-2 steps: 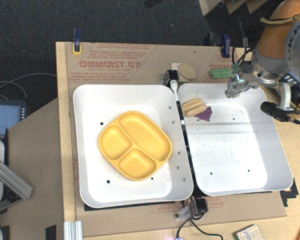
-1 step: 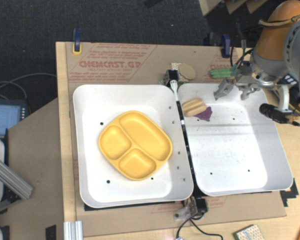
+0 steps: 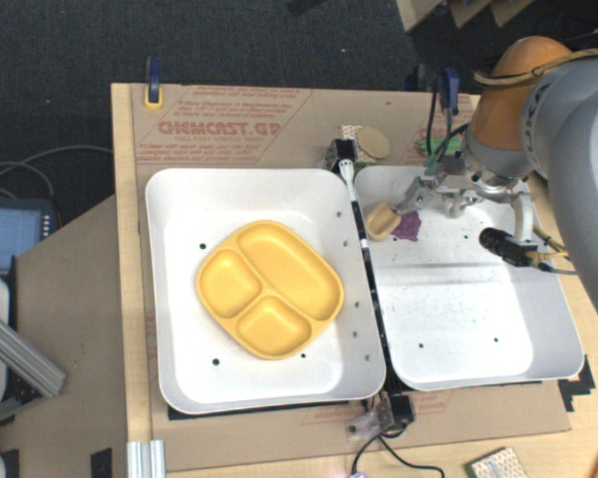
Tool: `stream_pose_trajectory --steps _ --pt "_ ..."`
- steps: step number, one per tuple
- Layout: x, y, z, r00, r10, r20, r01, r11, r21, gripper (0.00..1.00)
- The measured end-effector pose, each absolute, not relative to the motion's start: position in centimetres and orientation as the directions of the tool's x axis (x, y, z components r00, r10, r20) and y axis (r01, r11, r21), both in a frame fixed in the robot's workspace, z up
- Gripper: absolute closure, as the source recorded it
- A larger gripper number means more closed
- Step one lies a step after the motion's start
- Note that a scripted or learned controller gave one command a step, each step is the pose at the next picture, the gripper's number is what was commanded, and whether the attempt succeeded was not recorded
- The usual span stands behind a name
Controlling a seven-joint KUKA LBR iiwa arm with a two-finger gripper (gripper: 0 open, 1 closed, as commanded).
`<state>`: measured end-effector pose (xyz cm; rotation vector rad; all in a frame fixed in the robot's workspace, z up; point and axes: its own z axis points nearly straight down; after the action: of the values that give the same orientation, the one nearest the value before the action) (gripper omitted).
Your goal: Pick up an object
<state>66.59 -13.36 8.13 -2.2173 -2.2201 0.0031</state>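
In the right bin [image 3: 478, 357], near its far left corner, a small tan block [image 3: 381, 220] lies against the dividing wall. A purple thing [image 3: 409, 227] rests right beside it. My gripper [image 3: 431, 193] hangs low over that corner, just above and to the right of the two things, with the grey arm and its orange band [image 3: 508, 108] behind it. Nothing shows between its fingers. The left bin [image 3: 179, 357] holds a yellow three-compartment plate [image 3: 269, 287] in its middle.
The bins stand on a cardboard sheet [image 3: 219, 122] over the bench. A round tan disc [image 3: 373, 143] and a small black and white part [image 3: 343, 152] lie on the cardboard beyond the bins. Cables run at the front edge [image 3: 389, 421].
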Motion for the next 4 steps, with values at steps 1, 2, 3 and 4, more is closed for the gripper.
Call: stream_pose_trajectory --steps 1,2,3,4 --pt "65.0 -7.7 19.2 -0.006 1.000 0.000 1.000 0.006 0.011 0.00" --pt "61.3 -9.5 9.6 0.000 1.000 -0.002 1.000 0.000 0.004 0.00" --pt "65.6 -11.1 8.6 -0.002 1.000 -0.001 1.000 0.002 0.005 0.00" --pt "64.7 -13.8 8.6 0.001 1.000 0.000 1.000 -0.001 0.002 0.00"
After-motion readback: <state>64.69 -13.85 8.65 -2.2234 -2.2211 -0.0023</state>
